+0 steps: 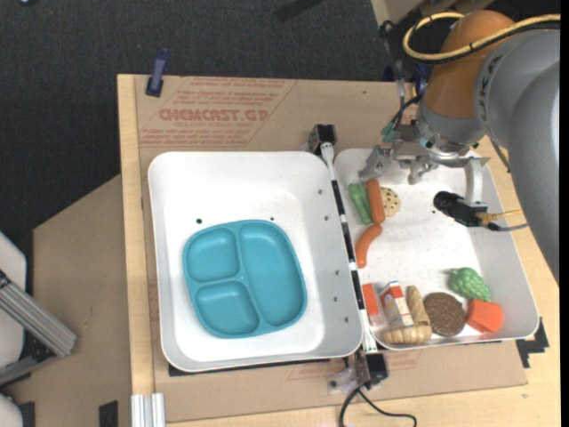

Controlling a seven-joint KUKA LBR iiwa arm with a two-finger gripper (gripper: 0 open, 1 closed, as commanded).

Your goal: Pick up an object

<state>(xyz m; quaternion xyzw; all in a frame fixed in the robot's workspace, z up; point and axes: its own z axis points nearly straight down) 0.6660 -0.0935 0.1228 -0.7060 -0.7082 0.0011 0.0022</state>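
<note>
Pick not yet made, by the look of things: every toy food item lying on the floor of the right bin (511,265), nothing lifted. End effector (397,160) low over that bin's far left corner, just above a cluster along the left wall: a green pod (359,201), an orange carrot (376,200), a speckled cookie (389,202) and, a little nearer the front, a red-orange chili (367,241). Impossible to tell how the end effector is set, or whether touching any of these; nothing seen in its hold. Along the right bin's front edge, well apart from the arm: a small carton (391,302), a peanut-shaped piece (406,332), a brown disc (444,313), a green broccoli (468,283) and an orange block (484,316). In the left bin (169,185), a teal divided tray (244,277) toward the front, untouched. Left to do, judging from this: closing on one item near the corner and raising it clear.
</note>
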